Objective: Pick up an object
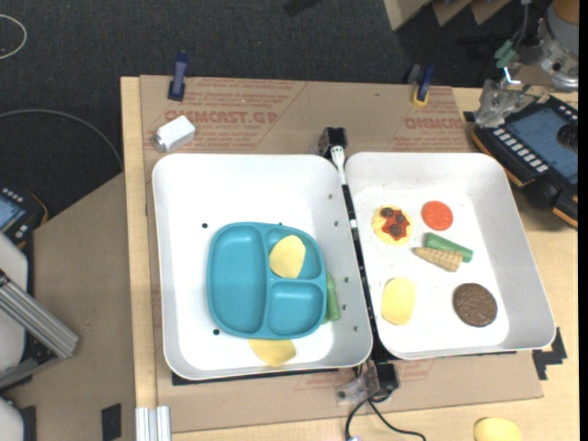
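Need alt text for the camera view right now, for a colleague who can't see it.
Two white bins sit side by side: the left bin holds a teal divided tray with a yellow piece in it; the right bin holds small toy foods, including a red disc and brown round.

- Left bin (175,246) holds a divided tray (241,283); one food piece (288,256) lies in its upper right compartment.
- Right bin (514,246) holds a cookie (475,304), right of a chip (398,300).
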{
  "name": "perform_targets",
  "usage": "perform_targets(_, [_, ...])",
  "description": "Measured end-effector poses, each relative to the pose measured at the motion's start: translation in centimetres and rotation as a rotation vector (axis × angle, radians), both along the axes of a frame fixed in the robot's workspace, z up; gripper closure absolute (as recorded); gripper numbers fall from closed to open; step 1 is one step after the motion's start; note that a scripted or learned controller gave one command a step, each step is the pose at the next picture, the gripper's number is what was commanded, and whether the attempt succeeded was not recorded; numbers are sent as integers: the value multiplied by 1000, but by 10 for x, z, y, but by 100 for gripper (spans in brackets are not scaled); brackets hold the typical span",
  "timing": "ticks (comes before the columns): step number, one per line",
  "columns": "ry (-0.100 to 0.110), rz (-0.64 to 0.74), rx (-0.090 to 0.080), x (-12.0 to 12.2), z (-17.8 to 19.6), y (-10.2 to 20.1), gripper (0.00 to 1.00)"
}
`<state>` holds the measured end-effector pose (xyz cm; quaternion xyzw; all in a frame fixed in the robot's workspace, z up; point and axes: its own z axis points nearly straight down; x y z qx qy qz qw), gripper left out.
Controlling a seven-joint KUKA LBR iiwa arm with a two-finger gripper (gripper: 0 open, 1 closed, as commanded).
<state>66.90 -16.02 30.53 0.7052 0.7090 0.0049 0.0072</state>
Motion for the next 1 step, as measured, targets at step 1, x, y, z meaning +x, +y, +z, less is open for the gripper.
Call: perform_targets(1, [-6,0,-1,-3,168,37,100])
